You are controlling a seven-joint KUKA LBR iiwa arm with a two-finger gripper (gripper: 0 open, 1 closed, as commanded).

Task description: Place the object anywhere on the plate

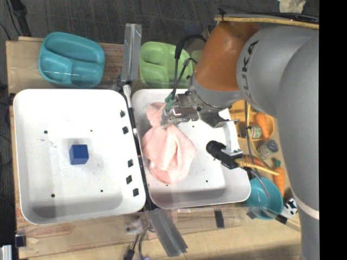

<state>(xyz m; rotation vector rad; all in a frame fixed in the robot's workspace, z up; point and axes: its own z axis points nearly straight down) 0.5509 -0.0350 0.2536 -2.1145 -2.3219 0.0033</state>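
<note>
Right now the arm [255, 64] is reaching in over the right bin [233, 191], and its gripper [174, 111] is sitting at the top edge of a pink cloth [168, 150], which looks bunched up toward it. From where I am standing, I cannot tell whether it is clamping the cloth or only touching it, nor how the gripper is set. The cloth is lying crumpled in the left half of that bin, its upper tip rising toward the gripper, so this reads as the picking-up step and not yet the carrying one. No obvious plate is showing among the things I can make out, so I am guessing that the next move is calling for a lift clear of the bin wall, then a carry to wherever the plate stands. The left bin [32, 107] is holding a small blue cube [79, 154] near its middle. Behind the bins, a teal tray [70, 58] and a green tray [157, 63] are resting on the bench. Small clutter is lying at the right, partly hidden by the arm.
</note>
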